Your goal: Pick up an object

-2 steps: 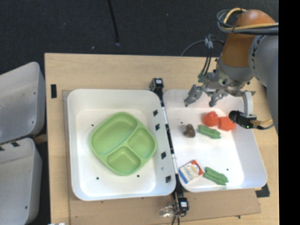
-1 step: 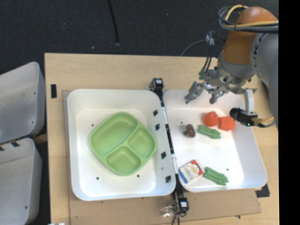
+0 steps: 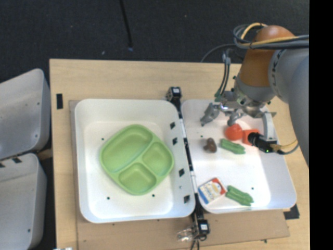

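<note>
We look down on a pale wooden bench that carries two shallow white plastic bins side by side, with dark floor beyond its far edge and the grey-white backs of two chairs off to the left. Nearest us in the right bin, close to its near edge, lies a small flat packet printed in white, blue and red, and just to its right a green pea-pod-shaped toy, apart from the packet. The left bin holds a lime-green plastic plate divided into three compartments, lying flat near its middle. Farther back in the right bin we see a small brown lump and, just right of it, a second green pod-shaped toy. Immediately behind that pod sits a small orange-red rounded object, right below the tool. The two-finger gripper hangs over the far part of the right bin on the grey arm with its orange band, cables looping around the wrist. We see its fingers spread apart, one reaching left and another pointing towards the orange-red object; nothing sits between them, and we cannot tell whether a fingertip touches that object.
</note>
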### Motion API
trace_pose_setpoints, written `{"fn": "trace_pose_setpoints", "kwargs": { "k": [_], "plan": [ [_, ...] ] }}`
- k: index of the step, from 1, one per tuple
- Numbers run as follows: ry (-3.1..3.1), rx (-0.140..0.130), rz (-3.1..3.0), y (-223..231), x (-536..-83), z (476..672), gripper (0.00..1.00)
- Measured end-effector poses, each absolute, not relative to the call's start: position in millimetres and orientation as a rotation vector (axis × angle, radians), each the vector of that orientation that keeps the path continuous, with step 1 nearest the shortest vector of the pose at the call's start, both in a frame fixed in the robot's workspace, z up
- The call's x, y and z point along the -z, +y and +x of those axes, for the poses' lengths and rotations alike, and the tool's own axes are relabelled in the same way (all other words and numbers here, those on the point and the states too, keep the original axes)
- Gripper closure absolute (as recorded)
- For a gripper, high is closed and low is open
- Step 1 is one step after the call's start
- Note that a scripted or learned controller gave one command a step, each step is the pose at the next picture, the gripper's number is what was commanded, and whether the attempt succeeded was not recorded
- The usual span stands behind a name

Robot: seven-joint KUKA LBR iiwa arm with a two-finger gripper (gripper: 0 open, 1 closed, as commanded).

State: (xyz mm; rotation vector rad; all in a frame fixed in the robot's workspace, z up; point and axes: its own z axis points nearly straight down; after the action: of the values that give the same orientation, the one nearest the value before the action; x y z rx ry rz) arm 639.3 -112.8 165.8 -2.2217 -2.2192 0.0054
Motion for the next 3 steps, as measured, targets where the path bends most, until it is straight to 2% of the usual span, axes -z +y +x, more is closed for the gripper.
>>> {"fn": "trace_pose_setpoints", "kwargs": {
  "k": [1, 2, 3],
  "plan": [
    [-2.22, -0.005, -2.221, -113, -121, 644.9, 0.0],
    [-2.217, -0.003, -2.226, -115, -100, 644.9, 0.0],
    [-2.217, 0.0, -2.231, -116, -113, 646.0, 1.0]
  ]
}}
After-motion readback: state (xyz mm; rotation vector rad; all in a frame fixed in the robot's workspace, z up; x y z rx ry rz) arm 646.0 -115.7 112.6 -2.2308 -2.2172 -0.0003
